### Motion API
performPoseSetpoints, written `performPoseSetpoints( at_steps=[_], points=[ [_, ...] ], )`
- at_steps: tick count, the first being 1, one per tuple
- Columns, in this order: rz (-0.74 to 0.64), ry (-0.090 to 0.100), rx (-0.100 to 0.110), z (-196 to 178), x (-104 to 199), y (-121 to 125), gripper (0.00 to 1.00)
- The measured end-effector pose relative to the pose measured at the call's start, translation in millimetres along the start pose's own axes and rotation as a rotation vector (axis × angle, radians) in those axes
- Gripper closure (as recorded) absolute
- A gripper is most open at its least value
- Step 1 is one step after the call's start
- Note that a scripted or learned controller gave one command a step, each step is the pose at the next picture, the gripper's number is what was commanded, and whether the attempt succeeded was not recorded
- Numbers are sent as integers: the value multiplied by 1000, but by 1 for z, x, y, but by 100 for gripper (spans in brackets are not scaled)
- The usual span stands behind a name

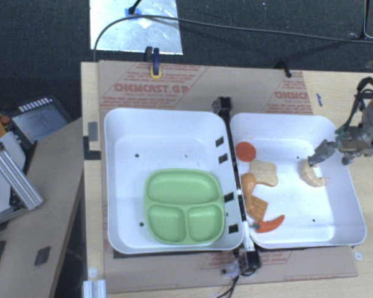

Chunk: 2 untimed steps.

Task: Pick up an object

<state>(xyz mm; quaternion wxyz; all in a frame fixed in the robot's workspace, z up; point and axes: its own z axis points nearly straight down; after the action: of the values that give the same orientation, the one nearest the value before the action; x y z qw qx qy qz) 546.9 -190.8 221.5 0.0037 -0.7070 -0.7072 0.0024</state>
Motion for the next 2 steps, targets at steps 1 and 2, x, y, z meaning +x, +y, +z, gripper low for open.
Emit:
performPoseSetpoints(
  at_steps=[1, 2],
  points=[
    [-3, -2, -10, -5, 0, 2, 0],
    [-2, -1, -6, 54, 3, 10, 0]
  ],
)
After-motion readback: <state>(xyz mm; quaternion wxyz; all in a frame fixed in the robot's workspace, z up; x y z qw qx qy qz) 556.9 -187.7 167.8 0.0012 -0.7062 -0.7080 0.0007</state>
